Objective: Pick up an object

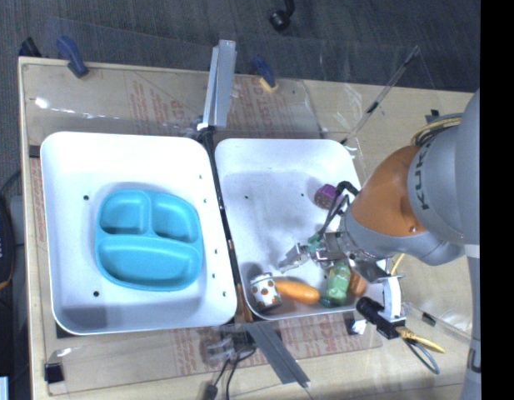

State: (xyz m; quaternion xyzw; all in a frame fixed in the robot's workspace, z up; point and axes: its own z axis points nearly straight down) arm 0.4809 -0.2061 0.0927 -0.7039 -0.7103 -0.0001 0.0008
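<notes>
My gripper [310, 252] hangs low over the front right part of the right bin [265, 190]. Just in front of it, along the bin's near wall, lie an orange carrot [296, 291], a green bottle-like item [337, 280] and a small white object with red marks [263, 292]. The gripper is just above the green item and the carrot; I cannot tell whether it touches either. A small purple object [326, 195] sits behind the gripper near the bin's right wall. The wrist hides part of the green item.
The left bin [65, 223] holds a blue divided tray [150, 238]. A metal divider bar [218, 82] stands between the bins at the back. Blue clamps [72, 56] grip the bench's far edge. The arm's orange band [390, 194] overhangs the right bin's right wall.
</notes>
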